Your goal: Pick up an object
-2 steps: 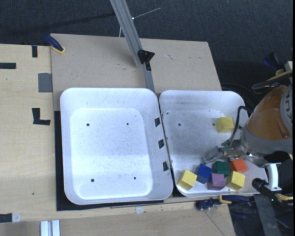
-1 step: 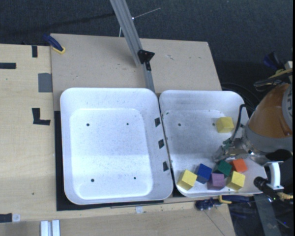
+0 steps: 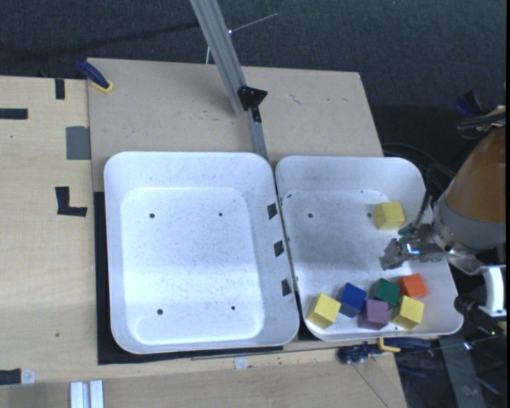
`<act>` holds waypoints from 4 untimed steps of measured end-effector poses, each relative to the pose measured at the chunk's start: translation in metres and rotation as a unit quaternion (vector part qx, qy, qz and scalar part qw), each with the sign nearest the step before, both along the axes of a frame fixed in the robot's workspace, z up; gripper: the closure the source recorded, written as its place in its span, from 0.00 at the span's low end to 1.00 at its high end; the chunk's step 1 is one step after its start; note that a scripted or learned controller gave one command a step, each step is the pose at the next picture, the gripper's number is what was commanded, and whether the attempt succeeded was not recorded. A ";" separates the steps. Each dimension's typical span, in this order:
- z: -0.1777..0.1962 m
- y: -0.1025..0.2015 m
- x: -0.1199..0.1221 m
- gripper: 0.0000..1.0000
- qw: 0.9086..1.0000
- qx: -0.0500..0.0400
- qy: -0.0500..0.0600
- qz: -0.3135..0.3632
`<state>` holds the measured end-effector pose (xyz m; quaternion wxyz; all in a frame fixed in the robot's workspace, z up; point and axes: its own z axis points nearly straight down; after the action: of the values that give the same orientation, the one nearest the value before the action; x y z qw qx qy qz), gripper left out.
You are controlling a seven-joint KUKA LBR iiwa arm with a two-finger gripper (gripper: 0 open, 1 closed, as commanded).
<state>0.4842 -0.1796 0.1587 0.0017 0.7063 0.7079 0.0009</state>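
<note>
1. Blocks are sitting in the right bin (image 3: 348, 172), most of them crowded along its near edge.
2. A yellow block (image 3: 325, 310) is lying at the left end of that cluster, with a blue block (image 3: 353, 298) just beside it.
3. A purple block (image 3: 376, 312) is resting next to the blue one, touching a green block (image 3: 385, 292) behind it.
4. An orange block (image 3: 415, 286) is sitting to the right of the green one, and a second yellow block (image 3: 410, 312) is lying in front of it, near the bin's corner.
5. A third yellow block (image 3: 388, 215) is sitting alone farther back, well apart from the cluster.
6. The gripper (image 3: 401, 252) is hanging over the right bin between the lone yellow block and the cluster, reaching in from the right on the orange-banded arm (image 3: 484, 189).
7. Whether its claw is apart or together, I cannot tell; nothing is showing between the tips.
8. The left bin (image 3: 119, 177) is lying beside the right one, their rims touching.
</note>
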 end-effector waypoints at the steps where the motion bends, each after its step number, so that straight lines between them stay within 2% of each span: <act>1: 0.058 -0.008 0.006 1.00 1.000 -0.001 -0.001 0.000; 2: 0.118 -0.004 0.001 1.00 1.000 -0.001 -0.001 0.000; 4: 0.096 0.106 0.022 1.00 1.000 0.001 0.003 0.002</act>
<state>0.5059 -0.0738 0.2547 -0.0011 0.7048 0.7094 -0.0004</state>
